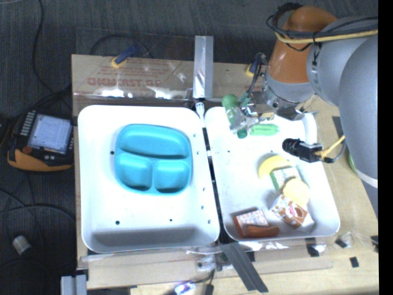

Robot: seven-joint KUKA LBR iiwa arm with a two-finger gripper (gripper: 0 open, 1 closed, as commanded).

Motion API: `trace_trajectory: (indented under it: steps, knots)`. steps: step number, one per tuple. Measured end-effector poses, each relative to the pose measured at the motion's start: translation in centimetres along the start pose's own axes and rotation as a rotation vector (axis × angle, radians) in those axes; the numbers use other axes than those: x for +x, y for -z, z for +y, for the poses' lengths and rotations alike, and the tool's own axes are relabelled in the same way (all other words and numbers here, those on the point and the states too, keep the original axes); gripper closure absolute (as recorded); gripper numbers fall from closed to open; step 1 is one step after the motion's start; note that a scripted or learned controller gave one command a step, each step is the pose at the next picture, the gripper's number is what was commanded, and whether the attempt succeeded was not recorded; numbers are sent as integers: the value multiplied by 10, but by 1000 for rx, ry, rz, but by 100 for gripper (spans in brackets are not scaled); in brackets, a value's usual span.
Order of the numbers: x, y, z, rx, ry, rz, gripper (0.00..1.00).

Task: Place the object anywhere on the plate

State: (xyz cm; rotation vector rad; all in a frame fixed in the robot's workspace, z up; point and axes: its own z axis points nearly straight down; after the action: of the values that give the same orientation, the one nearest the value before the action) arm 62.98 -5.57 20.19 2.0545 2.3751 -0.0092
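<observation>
A blue plate (152, 157) with three compartments lies in the middle of the left bin (98, 226). My gripper (242, 117) hangs over the far left corner of the right bin (236, 177), apart from the plate. Green pieces crowd around it: a round one (229, 101) at its far side, a small one (241, 131) just below it, and a long one (264, 128) to its right. Whether any of them is in its grasp cannot be made out.
On the right bin's near right side lie a yellow wedge (272, 163), a small green-and-white box (284, 177), a pale yellow round piece (297, 191), a red-and-white packet (288, 212), a brown box (250, 217) and a red sausage (258, 230).
</observation>
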Motion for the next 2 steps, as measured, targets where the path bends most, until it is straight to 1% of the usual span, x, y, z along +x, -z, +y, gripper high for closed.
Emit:
trace_trajectory:
  steps: [1,2]
  knots:
    - [54,-20,-36,1,-23,4,100]
    - [128,-19,-22,-2,328,6,100]
